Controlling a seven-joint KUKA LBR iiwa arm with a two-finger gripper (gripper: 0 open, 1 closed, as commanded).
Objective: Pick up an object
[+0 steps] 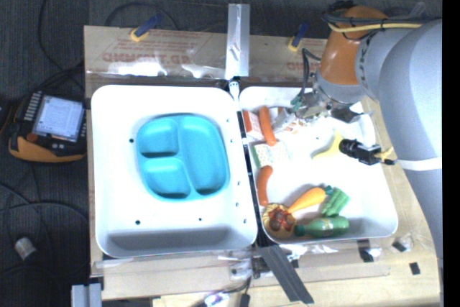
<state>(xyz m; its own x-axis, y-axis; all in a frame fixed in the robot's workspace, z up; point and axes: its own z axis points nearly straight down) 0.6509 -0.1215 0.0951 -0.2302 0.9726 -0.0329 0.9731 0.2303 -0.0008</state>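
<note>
My gripper (307, 108) hangs low over the far end of the right bin (374, 187), beneath the orange wrist band. Just left of it lies an orange sausage (267, 124) on some printed packets (263, 152). A small yellow banana (324, 149) lies a little in front of the gripper, apart from it. A second sausage (263, 184) rests along the bin's left wall. At the near end a carrot (310, 199), a green leafy piece (333, 200), a green cucumber (323, 227) and a round brown item (278, 219) are bunched together. Nothing shows between the gripper's tips.
The left bin (115, 154) holds a blue three-compartment tray (180, 155). A metal divider post (238, 39) rises behind the wall between the bins. The grey arm (410, 90) covers the right bin's far right corner. A handheld device (54, 122) lies on the floor at left.
</note>
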